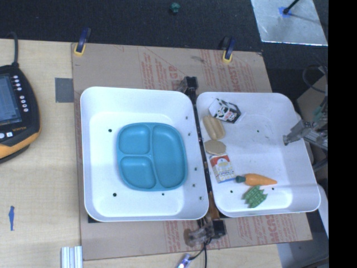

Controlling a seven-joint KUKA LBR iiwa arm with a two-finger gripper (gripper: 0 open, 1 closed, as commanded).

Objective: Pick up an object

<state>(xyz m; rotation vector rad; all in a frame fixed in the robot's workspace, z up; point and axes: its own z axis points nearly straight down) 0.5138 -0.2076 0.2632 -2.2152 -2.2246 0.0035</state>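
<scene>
Left bin (95, 149): one blue divided plate (152, 156). Right bin (290, 149): black-and-white item (226, 111), two tan pieces (213, 128), small carton (222, 167), green piece (254, 196), carrot (256, 179). Carrot lies near the front wall, long axis left-right, tip pointing right. My gripper (291, 138) hangs over the right rim, holding nothing; finger spread unreadable.
</scene>
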